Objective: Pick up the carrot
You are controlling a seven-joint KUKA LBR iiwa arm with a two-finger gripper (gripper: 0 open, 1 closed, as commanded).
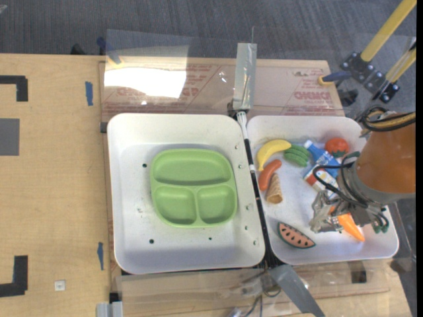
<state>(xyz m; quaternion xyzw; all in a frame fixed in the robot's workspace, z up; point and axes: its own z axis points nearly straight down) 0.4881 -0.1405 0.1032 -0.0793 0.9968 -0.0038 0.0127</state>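
The carrot (352, 228) is a small orange piece with a green top, lying near the front right of the right bin (390, 246). My gripper (328, 218) hangs low over that bin, its metal tip just left of the carrot and touching or almost touching it. The arm's orange band (393, 164) and wrist cover the bin's right side and part of the carrot's green end.
The right bin also holds a banana (272, 150), a green vegetable (298, 155), a red tomato (337, 144), a blue item (317, 156), a sausage (268, 173), an ice-cream cone (273, 190) and a watermelon slice (295, 236). The left bin (125, 197) holds a green divided plate (194, 186).
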